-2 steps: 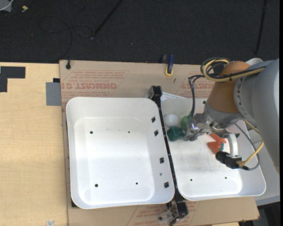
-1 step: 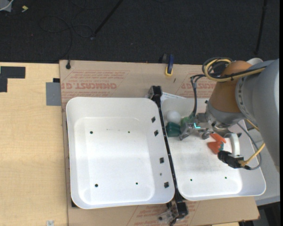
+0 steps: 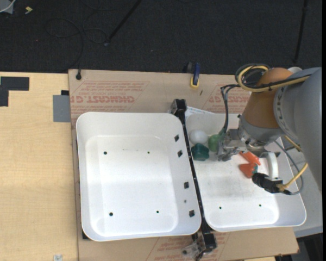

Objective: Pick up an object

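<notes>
The grey arm [image 3: 293, 107] fills the right of the frame, its orange band just above the wrist, bent down over the right bin [image 3: 244, 213]. The left bin [image 3: 130, 173] takes the centre of the frame, its floor showing a few small dark holes. The two bins touch along a black divider, on a cardboard sheet [image 3: 125, 94] over the wooden bench.

The gripper [image 3: 226, 148] hangs low in the upper part of the right bin, close above a small cluster of objects. How far it is open cannot be told from this angle, and nothing is visibly caught between its tips.

Just left of the gripper sit a green piece [image 3: 214, 142], a darker teal lump [image 3: 200, 153] and a white ball [image 3: 198, 137], all near or touching one another beside the divider. An orange piece [image 3: 249, 163] lies just right of the gripper.

These look like small, light toys. The green piece is nearest, and it probably wants a pinch across its narrow width. The ball looks smooth and would likely roll away. Crowding could make the tips land on two objects at once.
</notes>
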Controlling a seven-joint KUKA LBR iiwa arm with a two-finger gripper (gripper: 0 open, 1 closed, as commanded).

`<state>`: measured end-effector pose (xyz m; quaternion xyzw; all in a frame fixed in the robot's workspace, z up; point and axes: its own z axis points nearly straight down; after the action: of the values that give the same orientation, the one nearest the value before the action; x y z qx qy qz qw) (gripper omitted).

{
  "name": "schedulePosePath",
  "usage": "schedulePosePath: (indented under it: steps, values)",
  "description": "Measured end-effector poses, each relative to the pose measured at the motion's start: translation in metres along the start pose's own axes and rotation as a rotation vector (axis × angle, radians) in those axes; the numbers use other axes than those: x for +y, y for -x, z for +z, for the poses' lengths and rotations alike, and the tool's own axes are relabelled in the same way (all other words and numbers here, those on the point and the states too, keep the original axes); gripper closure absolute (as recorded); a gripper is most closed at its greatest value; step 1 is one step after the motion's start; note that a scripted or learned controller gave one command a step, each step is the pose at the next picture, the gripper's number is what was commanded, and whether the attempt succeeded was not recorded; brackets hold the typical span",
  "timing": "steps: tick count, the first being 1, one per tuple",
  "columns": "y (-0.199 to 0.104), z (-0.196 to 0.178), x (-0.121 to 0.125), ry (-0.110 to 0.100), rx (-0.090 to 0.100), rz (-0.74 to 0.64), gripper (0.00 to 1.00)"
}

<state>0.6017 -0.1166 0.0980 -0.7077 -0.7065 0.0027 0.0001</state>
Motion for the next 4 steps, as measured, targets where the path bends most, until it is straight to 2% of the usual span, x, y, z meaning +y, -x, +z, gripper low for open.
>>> schedulePosePath:
  steps: [1,2,3,4]
  values:
    - [-0.019,-0.061,-0.006,0.007,0.004,-0.004,1.0]
    - [-0.051,-0.232,0.021,0.021,0.002,-0.006,1.0]
    - [-0.031,-0.168,0.041,-0.003,0.003,0.0,1.0]
    - [-0.159,-0.193,0.041,0.004,0.009,-0.014,1.0]
